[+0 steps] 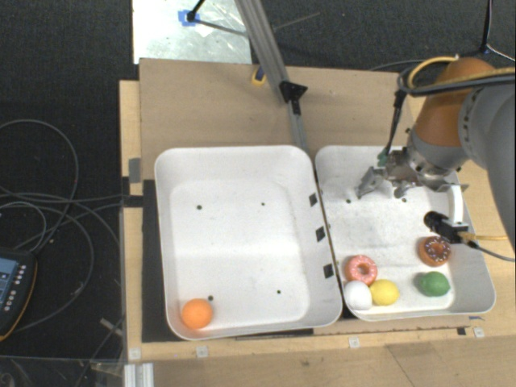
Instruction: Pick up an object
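The gripper (384,187) hangs over the right bin (347,168), up beyond the pink doughnut (361,268) toward the far wall; its two grey fingers (367,188) are spread apart with bare white floor showing between them, so it grips nothing and touches none of the objects; above it the arm (451,111) comes in grey with its orange band.

Now the objects, all read from that pink doughnut; it lies flat, hole up, close to the wall the two bins share; a white ball (357,295) sits just on the near side of it, touching or very nearly; a yellow lemon (385,292) sits just to the near right, against the white ball, its longer side running roughly along the bin's near wall; a green ball (434,283) is further right, apart from the lemon; a brown doughnut (435,251) lies flat right of the pink one, just beyond the green ball; the balls and doughnuts are round, so no long axis to call; well away to the left, in the near corner of the left bin (234,216), sits an orange ball (197,314) on its own.

Both bins rest on a brown board bench (210,103); small black clips (319,234) dot the shared wall; a grey pole (262,31) slants down to the bins' far edge; dark carpet (64,71) surrounds the bench, with loose cables (48,216) and a handheld controller (12,285) on the left.
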You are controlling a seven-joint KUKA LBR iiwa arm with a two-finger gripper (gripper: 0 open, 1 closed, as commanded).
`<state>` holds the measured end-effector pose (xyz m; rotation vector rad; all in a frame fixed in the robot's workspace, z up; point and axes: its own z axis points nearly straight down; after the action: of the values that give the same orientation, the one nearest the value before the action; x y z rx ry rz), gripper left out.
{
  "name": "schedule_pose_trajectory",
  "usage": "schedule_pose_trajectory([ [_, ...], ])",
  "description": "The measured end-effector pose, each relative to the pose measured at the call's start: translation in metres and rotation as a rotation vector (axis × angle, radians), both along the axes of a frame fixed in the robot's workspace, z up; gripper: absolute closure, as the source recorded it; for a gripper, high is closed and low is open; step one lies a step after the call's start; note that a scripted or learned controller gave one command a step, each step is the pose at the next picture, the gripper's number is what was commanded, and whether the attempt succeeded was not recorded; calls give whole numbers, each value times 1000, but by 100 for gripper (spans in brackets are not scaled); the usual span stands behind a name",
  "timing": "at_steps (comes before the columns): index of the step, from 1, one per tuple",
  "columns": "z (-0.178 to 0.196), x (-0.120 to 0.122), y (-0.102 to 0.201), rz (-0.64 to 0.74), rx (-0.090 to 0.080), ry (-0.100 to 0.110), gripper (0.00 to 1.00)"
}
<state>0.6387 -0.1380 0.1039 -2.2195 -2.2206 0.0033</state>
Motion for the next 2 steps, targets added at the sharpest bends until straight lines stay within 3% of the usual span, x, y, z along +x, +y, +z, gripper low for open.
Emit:
schedule_pose_trajectory([
  [1, 15, 2, 0, 0, -1, -7, 100],
  [2, 79, 4, -5, 0, -2, -12, 100],
])
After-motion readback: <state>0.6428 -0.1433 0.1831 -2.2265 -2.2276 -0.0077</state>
